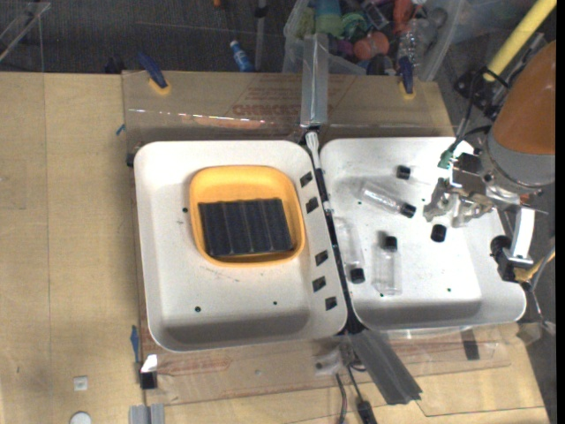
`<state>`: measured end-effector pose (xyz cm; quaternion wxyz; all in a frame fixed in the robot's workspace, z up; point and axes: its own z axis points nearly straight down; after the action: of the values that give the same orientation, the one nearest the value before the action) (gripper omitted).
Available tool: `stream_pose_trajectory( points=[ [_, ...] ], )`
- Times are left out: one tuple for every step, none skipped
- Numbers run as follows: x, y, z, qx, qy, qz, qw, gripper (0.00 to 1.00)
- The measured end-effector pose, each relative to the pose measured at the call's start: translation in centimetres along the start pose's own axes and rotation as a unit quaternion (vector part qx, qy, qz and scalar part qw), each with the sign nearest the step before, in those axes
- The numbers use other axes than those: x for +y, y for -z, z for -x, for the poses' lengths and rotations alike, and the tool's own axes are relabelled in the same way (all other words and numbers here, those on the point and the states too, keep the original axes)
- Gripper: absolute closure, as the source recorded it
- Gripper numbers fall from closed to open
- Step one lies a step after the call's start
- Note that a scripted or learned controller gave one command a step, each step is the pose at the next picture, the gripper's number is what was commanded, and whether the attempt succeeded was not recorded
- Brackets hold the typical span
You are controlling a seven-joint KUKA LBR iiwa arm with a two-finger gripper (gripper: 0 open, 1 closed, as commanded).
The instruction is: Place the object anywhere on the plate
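Arm over the right bin; plate in the left bin; vials loose in the right bin.

The wooden table [62, 237] is seen to carry two white bins side by side. The left bin [168, 299] contains an orange plate [245, 180] with a dark ribbed insert [245, 226] lying on it. The right bin [459, 290] contains two clear vials: one [386, 261] lies near the bin's middle, black cap toward the far side, and another [381, 198] lies tilted beyond it. Small black caps [403, 172] are scattered nearby. The arm [530, 122] is recorded reaching in from the right, with the gripper [446, 212] positioned above the right bin's far right part, apart from both vials. Whether the fingers are open or closed cannot be told; nothing is seen between them. A black cap [438, 232] lies just below the gripper.
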<state>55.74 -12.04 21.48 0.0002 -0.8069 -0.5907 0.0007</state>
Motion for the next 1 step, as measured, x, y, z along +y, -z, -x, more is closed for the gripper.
stream_pose_trajectory(
  points=[
    [5.1, -2.37, -1.72, 0.0, 0.068, 0.001, 0.9977, 1.0]
  ],
)
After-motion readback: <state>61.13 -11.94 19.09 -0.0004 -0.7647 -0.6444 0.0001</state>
